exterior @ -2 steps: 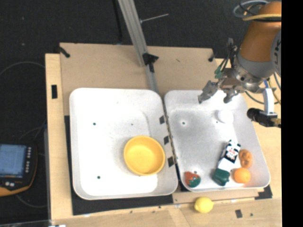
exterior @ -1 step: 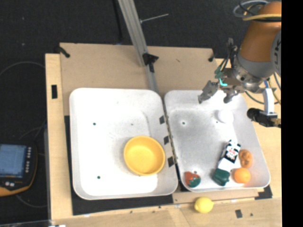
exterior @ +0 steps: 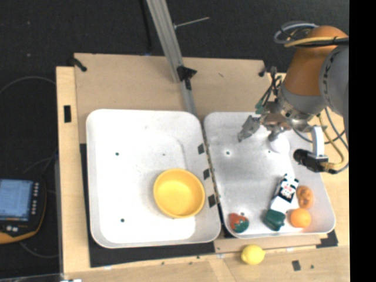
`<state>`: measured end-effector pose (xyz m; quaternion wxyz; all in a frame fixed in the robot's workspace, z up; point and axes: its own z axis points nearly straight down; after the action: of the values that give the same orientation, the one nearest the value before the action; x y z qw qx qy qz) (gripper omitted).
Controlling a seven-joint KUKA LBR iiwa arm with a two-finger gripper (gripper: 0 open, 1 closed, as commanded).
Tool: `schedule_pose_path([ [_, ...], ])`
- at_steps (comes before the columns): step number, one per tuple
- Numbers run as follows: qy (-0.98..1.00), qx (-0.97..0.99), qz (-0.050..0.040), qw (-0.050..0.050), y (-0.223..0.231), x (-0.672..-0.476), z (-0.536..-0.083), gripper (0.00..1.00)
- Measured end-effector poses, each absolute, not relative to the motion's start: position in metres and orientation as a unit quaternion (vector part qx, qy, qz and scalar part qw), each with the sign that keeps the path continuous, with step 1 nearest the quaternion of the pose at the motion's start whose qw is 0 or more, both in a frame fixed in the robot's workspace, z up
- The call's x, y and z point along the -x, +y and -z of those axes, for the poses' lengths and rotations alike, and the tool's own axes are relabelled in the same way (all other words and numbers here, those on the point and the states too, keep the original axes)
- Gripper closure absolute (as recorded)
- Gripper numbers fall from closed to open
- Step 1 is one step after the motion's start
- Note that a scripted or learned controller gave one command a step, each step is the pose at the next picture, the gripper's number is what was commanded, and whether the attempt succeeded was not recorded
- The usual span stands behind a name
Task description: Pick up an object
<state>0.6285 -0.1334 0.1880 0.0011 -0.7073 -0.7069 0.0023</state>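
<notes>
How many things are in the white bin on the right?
5, all near its front edge: a red strawberry-like toy, a dark green block, a white carton, an orange and a brownish lump.

Bench [exterior: 135,81] with two bins [exterior: 129,134], lemon [exterior: 252,254]

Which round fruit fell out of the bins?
The lemon. It lies on the bench below the right bin, while the orange sits inside that bin's corner.
</notes>
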Motion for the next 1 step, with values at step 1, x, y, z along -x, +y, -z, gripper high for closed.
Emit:
schedule_pose_path([
  [1,-0.707,0.708,-0.0023,0.000,-0.1446,-0.6311,-0.1377,0.00],
])
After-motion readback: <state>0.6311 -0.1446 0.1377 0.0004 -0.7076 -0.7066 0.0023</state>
